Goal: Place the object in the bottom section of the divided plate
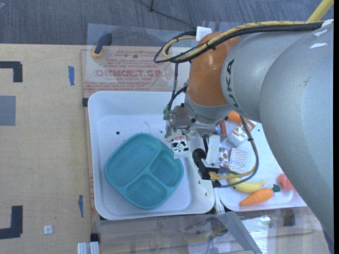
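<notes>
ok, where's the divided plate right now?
The teal divided plate lies flat in the left white bin, toward its lower half, just left of the gripper.

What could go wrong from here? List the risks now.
1. The gripper sits by the teal divided plate's upper right rim, not over its bottom section; a release here might miss.
2. The arm hides what lies under it, so a grasp is unconfirmed.
3. The toy carrot and banana lie near loose cables, which might drag them.

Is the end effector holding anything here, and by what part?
Cannot be told: the end effector sits beside the divided plate, its tip hidden by the wrist.
</notes>
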{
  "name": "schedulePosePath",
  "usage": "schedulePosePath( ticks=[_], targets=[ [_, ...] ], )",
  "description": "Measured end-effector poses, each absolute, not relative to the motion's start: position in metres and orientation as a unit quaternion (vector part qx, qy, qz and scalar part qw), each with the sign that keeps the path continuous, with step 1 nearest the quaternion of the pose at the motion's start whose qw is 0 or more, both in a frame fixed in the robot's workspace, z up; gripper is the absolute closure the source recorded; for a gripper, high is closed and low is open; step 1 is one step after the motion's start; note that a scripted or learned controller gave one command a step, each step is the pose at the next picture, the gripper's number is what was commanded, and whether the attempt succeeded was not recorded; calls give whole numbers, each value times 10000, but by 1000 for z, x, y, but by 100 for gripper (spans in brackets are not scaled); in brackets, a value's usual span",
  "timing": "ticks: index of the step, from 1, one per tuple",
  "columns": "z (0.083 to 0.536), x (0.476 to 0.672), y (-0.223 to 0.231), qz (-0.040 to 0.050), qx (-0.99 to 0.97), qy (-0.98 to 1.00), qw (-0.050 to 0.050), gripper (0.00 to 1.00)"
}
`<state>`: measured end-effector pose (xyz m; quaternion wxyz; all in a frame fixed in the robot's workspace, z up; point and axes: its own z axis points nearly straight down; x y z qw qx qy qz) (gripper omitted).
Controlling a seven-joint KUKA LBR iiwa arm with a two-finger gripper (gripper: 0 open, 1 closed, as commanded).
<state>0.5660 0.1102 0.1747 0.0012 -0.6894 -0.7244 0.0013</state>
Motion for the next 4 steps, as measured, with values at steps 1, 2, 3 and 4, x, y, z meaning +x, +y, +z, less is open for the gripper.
schedulePosePath(
  ticks=[1, 2, 3, 4],
  targets=[
    [132, 605, 187, -112, -7238, -6898, -87, 100],
    [124, 622, 223, -278, -6812, -7313, -203, 100],
    [171, 575, 150, 5, -5318, -8468, 6, 100],
    [199, 576, 162, -11, -4762, -8793, -16, 100]
  ],
)
